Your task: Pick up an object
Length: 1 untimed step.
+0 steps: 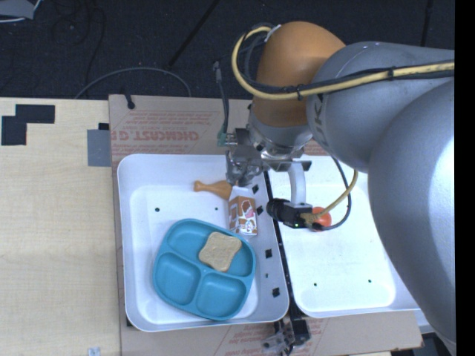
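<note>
Gripper (243, 175) fingers grasping a small carton (243, 215) upright, long axis vertical in frame, its top hidden.

A bulky grey arm (393, 147) is seen, capped by an orange dome (293, 58), around which a yellow cable (249, 76) is looped.

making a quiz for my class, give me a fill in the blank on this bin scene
1. The slice of toast lies on a divided plate whose colour is ____.
2. That plate sits in the ____ of the two white bins.
3. The small carton stands just below the hand, beside the ____ between the bins.

Missing words: blue; left; divider
</note>
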### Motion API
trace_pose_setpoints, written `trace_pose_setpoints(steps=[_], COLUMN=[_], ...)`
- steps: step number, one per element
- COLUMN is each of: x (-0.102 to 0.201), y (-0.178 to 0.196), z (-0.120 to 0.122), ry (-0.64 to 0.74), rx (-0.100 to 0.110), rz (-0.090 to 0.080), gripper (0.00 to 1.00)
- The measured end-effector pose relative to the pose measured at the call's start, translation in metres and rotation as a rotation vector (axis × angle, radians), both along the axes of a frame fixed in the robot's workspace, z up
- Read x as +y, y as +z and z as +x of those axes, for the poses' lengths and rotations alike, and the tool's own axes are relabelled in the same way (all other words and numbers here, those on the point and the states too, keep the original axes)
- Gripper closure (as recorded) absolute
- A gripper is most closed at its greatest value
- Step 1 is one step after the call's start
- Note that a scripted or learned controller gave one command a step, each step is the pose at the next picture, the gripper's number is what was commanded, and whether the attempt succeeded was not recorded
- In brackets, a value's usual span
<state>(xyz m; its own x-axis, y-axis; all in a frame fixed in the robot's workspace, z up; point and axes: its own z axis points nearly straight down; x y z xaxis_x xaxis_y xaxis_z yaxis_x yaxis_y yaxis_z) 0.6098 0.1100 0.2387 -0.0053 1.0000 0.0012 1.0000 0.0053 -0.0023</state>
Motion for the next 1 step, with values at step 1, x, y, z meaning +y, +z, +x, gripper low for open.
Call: trace_pose_setpoints(steps=[1], x=[-0.002], y=[-0.0002], z=[-0.0004], ry=[-0.002], rx=[0.001], rz=[-0.002], gripper=[0.0])
